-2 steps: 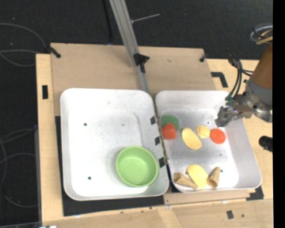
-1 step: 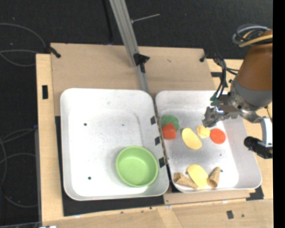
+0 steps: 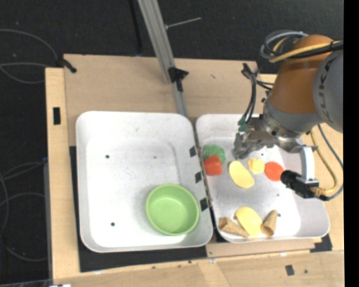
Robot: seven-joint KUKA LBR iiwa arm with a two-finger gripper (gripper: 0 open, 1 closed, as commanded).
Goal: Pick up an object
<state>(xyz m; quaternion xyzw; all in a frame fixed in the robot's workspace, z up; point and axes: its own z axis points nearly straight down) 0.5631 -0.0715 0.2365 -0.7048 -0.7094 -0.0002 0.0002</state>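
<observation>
Right bin (image 3: 311, 226): hand (image 3: 244, 149) hovers above yellow piece (image 3: 241, 174); opening cannot be told.

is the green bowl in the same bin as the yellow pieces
No, the green bowl sits alone in the left bin, while the yellow pieces lie in the right bin.

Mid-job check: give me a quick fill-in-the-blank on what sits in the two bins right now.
1. The green bowl sits in the ____ bin.
2. The gripper hangs over the ____ bin.
3. The bowl in the left bin is coloured ____.
4. The two cones lie near the right bin's ____ edge.

Missing words: left; right; green; front
</observation>
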